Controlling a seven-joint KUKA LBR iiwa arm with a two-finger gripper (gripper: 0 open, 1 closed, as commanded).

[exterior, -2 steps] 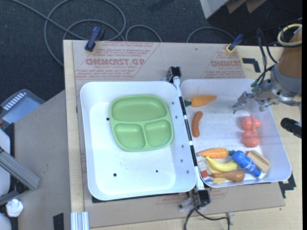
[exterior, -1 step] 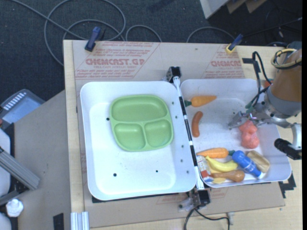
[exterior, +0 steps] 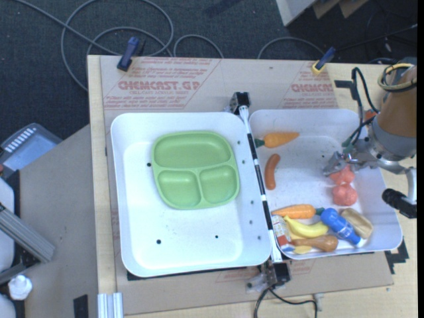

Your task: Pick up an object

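Fingers [exterior: 338, 165] of unclear spread over the right bin [exterior: 291, 121], bench [exterior: 165, 85] above dark carpet [exterior: 46, 58].

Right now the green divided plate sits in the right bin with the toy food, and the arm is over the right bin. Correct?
Not quite. The camera view shows the green divided plate in the left bin; the toy food lies in the right bin, where the arm is.

We are observing the arm [exterior: 397, 114] reaching in from the right edge, its orange band sitting above the grey wrist. The wrist is angling downward and leftward. The pincer [exterior: 338, 163] is hanging low at the arm's end, its metal parts blurring together.
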